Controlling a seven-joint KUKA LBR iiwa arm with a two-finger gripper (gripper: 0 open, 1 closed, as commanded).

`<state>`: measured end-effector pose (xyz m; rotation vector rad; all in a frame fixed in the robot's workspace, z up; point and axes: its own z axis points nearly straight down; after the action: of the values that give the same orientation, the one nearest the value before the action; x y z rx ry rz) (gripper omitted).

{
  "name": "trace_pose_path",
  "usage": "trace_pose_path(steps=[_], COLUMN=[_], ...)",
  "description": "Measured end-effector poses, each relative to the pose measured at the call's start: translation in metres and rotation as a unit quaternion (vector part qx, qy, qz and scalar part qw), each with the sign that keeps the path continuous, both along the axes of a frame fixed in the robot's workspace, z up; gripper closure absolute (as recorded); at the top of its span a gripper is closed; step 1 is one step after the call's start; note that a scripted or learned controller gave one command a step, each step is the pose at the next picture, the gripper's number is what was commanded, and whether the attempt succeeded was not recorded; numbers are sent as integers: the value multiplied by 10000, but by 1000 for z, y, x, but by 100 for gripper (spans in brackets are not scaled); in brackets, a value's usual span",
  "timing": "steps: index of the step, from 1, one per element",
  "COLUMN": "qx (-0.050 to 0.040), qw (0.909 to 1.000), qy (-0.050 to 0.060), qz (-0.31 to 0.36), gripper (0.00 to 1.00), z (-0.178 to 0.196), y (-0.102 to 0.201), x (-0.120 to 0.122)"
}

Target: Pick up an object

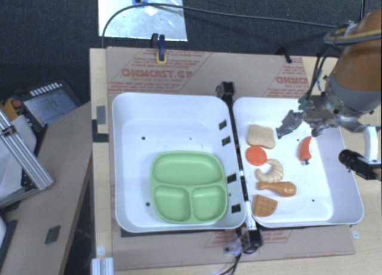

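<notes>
The bread slice (261, 136), the largest toy food item, is lying near the left wall of the right bin (334, 208), toward its far edge. The gripper (301, 123) is hovering over the far part of that bin, just beside the slice, fingers apart and holding nothing. For a clean pick, the fingers should be straddling one item only, well clear of its neighbours. The red pepper (305, 148) is sitting apart, so it is probably the easier target. The left bin (137, 119) is carrying a green divided plate (188, 185). Both bins are resting on a cardboard sheet (197, 68) covering the bench.

The brown board (179, 68) under the bins carries red print reading "CHEMCAST GP" on its far left part; the far right print is unreadable.
</notes>
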<state>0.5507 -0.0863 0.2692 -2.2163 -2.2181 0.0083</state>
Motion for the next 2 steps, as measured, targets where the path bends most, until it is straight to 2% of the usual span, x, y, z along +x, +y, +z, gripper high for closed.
trace_pose_path(steps=[1, 2], qx=[-3, 0], qw=[10000, 10000], qy=[-49, -29], qz=[10, 6], gripper=[0, 0], z=[5, -38], y=[0, 6], x=[2, 3])
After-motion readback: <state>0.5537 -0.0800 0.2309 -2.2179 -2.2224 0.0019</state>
